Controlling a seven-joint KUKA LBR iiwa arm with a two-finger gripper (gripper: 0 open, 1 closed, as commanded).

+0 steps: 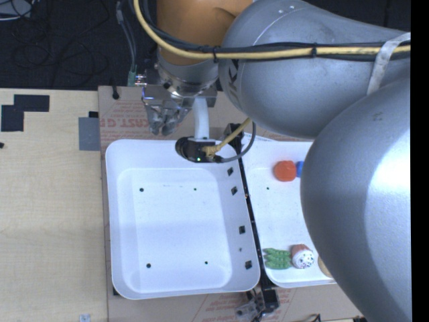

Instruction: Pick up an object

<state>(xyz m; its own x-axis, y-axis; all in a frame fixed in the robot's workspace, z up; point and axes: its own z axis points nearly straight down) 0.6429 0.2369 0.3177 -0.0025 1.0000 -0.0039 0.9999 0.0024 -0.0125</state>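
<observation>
The grey arm entered from the right and spanned the upper part of the camera view, its orange band sitting above the wrist with a yellow cable routed along it. The end effector hung over the far edge of the left bin, at the bin's upper left corner region, above the cardboard sheet that lay under the bins on the desk. Whether it was released or clenched could not be determined from this view, and no object was visible in its grip. A white cylindrical post stood just beside it, above a dark round fitting with a small green light at the left bin's far rim. The task's candidate objects lay in the right bin (partly hidden behind the arm): an orange ball-like item near the far end, with a blue item touching or just beside it, and a green item next to a small white-and-red item near the near edge. All were well apart from the end effector. Black clips lined the shared wall between the two bins.
</observation>
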